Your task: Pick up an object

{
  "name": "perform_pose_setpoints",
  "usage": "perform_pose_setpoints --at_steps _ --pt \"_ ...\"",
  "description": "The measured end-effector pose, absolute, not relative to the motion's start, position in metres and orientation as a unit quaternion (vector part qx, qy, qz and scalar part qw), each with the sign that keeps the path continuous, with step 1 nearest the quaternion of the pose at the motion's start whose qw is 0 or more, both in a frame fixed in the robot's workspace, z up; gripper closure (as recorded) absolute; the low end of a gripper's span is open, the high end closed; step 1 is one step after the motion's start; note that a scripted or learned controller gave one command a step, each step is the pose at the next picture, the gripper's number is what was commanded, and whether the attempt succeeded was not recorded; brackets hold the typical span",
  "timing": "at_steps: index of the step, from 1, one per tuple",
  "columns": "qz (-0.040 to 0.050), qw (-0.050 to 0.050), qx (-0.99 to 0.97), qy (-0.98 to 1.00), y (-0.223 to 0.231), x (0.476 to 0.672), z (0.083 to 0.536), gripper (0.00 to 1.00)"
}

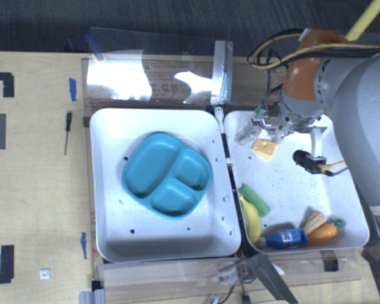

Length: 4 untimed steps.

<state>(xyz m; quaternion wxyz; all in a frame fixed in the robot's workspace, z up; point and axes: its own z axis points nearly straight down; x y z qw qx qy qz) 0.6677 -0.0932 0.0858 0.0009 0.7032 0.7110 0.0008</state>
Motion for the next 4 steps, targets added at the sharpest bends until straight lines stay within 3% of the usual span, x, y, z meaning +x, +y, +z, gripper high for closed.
perform_pose_setpoints --at_steps 1,2,3,4 --pt "-0.0003 0.001 0.696 0.718 -0.119 0.639 0.086 0.00" --pt "0.0008 0.003 0.634 0.773 -0.122 0.665 0.086 0.00" --pt "0.0028 0.007 0.633 0.774 -0.121 0.668 0.100 1.00" --pt "0.0034 0.004 0.682 0.731 -0.076 0.660 0.189 1.00"
